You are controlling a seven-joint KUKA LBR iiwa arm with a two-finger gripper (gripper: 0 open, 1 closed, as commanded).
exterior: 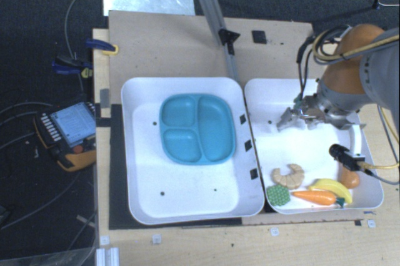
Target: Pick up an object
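Croissant [287, 175], carrot [314, 197], banana [330, 187] and broccoli [279, 195] all sit bunched in the near end of the right bin [265, 96], and the gripper [294, 119] is up at the far half of that same bin, well apart from them. Its fingers [284, 121] point left and look spread, nothing between them. The croissant lies nearest to it, straight toward the near side; the carrot and banana hug the near-right corner, broccoli on the near-left rim. Over in the left bin [144, 196], a blue divided plate [197, 128] rests alone.
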